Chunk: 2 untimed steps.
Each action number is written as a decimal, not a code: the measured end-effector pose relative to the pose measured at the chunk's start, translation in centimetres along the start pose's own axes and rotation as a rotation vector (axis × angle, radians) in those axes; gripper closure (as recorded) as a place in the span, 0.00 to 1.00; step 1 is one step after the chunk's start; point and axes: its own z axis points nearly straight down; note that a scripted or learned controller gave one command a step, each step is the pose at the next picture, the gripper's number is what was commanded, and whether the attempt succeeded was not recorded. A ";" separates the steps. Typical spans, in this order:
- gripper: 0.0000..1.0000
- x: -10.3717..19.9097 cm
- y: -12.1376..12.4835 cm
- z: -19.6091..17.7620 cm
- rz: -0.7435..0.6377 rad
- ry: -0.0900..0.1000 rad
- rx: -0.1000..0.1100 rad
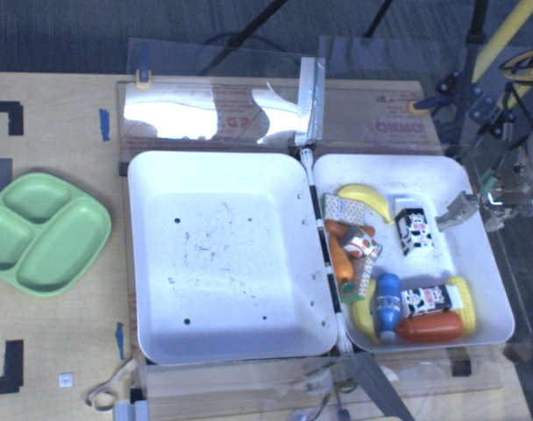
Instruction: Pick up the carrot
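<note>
Carrot (340,254) not yet grasped, lies at right bin's (499,270) left wall; claw (464,207) near right rim, state cannot be told; pick remains.

Wooden bench (56,103), dark carpet floor (74,7), tripod legs (275,11)

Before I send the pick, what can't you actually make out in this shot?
- Carrot: partly covered by a crumpled wrapper in the right bin; full length hidden.
- Gripper: blurred at the bin's right rim; finger state unclear.
- Milk carton print: too small to read.
</note>
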 end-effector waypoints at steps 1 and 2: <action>0.00 0.0 0.0 0.0 0.000 0.000 0.000; 0.00 2.3 -3.5 10.5 -0.031 0.000 -0.001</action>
